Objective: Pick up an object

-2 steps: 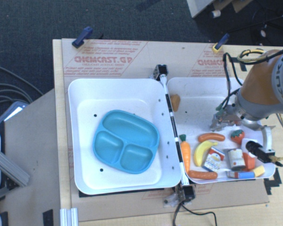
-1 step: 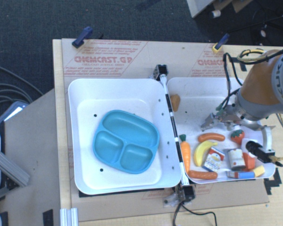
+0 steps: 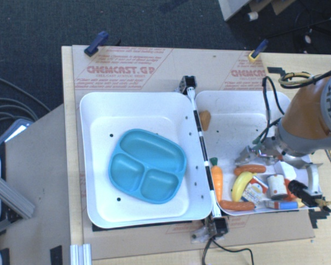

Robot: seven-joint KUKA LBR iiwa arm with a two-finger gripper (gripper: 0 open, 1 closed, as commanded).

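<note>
Lying in the right bin, near its front edge: a cluster of toy food items. Banana resting curved and roughly upright in the view, just right of the carrot, which is lying along the divider between the bins. Red sausage stretching along the front wall below the banana; a second reddish sausage lying just above the banana. Small white cylinder and a blue-and-red marker-like piece sitting to the right of the banana, partly crowded together. Brown rounded item sitting apart, near the divider toward the back of the bin.

Gripper hovering over or touching the upper sausage area, just above the cluster; metal finger parts visible, but spread of the fingers not discernible, and nothing clearly seen between them. Contact with any item: cannot tell.

Arm reaching in from the right, orange band showing above the wrist, cables looping over it.

Left bin holding a blue divided plate, lying flat near the middle.

Both bins resting on a cardboard-covered bench.
</note>
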